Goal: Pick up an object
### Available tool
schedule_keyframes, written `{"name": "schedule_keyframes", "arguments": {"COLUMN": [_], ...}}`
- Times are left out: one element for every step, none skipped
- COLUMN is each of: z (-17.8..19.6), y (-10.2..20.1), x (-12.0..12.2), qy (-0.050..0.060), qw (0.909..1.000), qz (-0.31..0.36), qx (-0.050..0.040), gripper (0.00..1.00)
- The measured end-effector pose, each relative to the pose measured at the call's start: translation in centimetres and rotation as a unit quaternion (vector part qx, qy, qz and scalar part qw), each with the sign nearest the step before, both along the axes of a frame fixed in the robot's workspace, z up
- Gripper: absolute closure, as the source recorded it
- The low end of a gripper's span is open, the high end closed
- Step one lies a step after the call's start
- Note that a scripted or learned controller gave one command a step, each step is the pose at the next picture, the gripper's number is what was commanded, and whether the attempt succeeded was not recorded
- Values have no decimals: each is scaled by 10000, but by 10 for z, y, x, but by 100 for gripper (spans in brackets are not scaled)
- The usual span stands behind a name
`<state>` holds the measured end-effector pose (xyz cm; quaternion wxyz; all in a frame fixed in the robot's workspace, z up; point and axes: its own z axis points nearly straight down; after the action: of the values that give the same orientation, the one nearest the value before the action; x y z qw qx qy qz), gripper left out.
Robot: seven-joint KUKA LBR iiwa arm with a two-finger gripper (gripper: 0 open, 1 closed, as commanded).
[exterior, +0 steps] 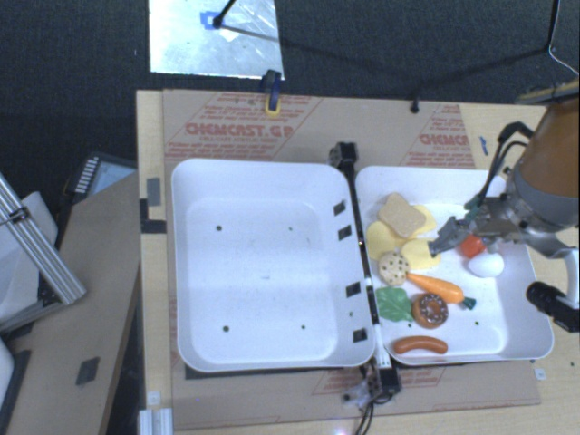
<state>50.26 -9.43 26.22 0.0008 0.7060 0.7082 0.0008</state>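
Dark carpet all round, foil sheet [216,23] at 12 o'clock, bench [154,333] topped with printed cardboard [237,127]. Left bin [195,198] sits at 9 o'clock, bare white floor. Right bin [521,333] at 3 o'clock carries the toy food: bread slice [401,214] at its top, yellow pieces [385,240] and cookie [392,266] below, green piece [394,304], carrot [437,286], donut [430,310], sausage [420,344] at 6 o'clock of that bin, red piece [472,246] and white egg [487,265] toward the right side. Gripper [449,238] hangs low over the right bin, just beside the red piece; jaws too dark and blurred, cannot tell apart or together. Nothing visibly held, so judging pick not yet done: grasp and lift remain.
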Motion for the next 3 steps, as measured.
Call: {"name": "schedule_keyframes", "arguments": {"z": [-149, -131, 279], "y": [0, -1, 0], "x": [-20, -15, 9], "qy": [87, -7, -100], "qw": [10000, 10000, 9999], "qz": [-14, -6, 12], "qx": [15, -2, -18], "gripper": [0, 100, 100]}}
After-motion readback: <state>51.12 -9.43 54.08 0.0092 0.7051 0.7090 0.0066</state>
